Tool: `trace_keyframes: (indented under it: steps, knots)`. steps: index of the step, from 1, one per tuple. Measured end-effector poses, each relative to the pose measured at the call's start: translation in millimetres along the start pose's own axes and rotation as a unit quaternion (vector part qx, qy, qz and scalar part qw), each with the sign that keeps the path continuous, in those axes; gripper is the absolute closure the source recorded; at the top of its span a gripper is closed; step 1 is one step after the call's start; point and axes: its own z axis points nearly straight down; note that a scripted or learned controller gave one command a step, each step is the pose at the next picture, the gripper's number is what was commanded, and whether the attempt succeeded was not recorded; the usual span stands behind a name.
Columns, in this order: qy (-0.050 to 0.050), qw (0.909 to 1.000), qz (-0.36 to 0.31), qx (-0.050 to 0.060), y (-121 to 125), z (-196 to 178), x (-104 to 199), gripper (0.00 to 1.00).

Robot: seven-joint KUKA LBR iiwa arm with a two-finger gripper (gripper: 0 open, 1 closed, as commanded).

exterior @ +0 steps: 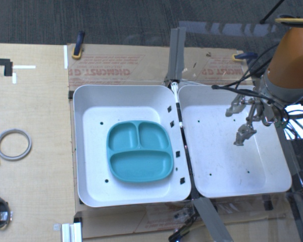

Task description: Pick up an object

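**Gripper over the right bin, the plate across the divider to its left**

The only thing to pick is a teal divided plate [140, 152], lying flat in the middle of the left bin [86, 105]. The gripper [244, 133] hangs over the right bin [272, 178], in its upper right part, so the plate lies to the gripper's left in the camera view and a little lower, on the far side of the 2 bins' shared walls. They are well apart, and nothing sits between the gripper's fingers. Whether those fingers are spread or pressed together I cannot tell; from this slant they read as one grey cluster.

The plate is a rounded rectangle, slightly wider than tall in the view, its long axis running roughly left to right. It has 3 compartments: 2 small ones along the far edge and 1 wide one along the near edge. All 3 look bare. It is the 1 object in the left bin; the floor of the right bin under the gripper shows just small dark specks.

Judging from this, the coming move needs a sideways crossing over the divider before any descent, and the plate's thin raised rim looks like the likeliest place to pinch.
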Motion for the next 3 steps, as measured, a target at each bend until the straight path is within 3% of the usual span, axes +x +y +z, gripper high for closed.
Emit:
trace_keyframes:
  steps: [1, 2, 3]
  knots:
    - [0.001, 0.9998, -0.021, 0.0, -1.9, 114.0, 88.1, 0.0]
    - [-0.001, 0.9997, -0.023, 0.0, -0.9, 104.8, 86.4, 1.0]
    - [0.0, 0.9935, -0.113, -0.001, 27.0, 115.6, 85.5, 1.0]
